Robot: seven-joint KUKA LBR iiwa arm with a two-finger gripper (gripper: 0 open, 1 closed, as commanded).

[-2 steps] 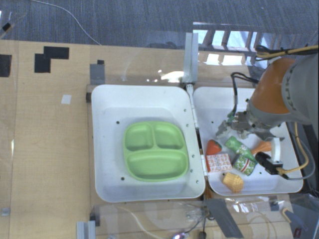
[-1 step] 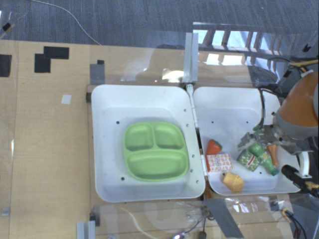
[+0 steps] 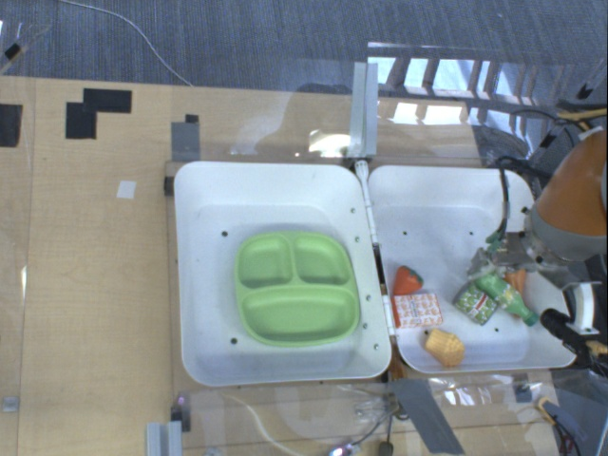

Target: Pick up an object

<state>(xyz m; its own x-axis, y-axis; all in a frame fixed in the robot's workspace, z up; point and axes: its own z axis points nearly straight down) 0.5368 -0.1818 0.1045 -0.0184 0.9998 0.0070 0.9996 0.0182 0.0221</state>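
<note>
The right bin (image 3: 432, 212) holds several small objects near its front: a red-orange strawberry-like piece (image 3: 408, 280), a red and white patterned packet (image 3: 417, 309), a yellow-tan lump (image 3: 445, 347), a green packet (image 3: 476, 301) and a green bottle-like item (image 3: 510, 298) with a bit of orange beside it. My gripper (image 3: 501, 257) hangs at the bin's right side, directly over the green items, below the orange wrist band (image 3: 578, 198). Its tips are lost in the clutter of the green items.
The left bin (image 3: 209, 207) holds a light green divided tray (image 3: 296, 287). A metal post (image 3: 363, 112) stands behind the divider between the bins. Black cables and arm parts crowd the right bin's right edge (image 3: 570, 326).
</note>
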